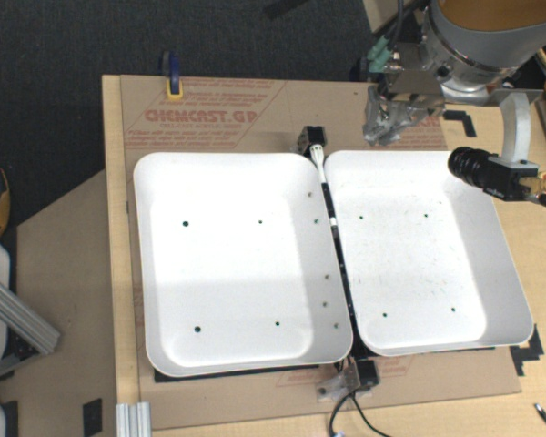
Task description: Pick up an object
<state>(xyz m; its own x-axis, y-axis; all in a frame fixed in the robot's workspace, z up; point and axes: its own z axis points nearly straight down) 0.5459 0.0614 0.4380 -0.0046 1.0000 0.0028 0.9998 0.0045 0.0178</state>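
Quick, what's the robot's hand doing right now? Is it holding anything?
Hand: cannot be told. It hangs above the back edge of the right shallow white bin, too blurred to see whether it is open, closed or holding something.

"CHEMCAST GP" — board [209, 107] (red print)

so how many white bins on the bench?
2. The left bin sits beside the right bin, their inner edges meeting at the middle. The tool hangs above the right bin's far edge.
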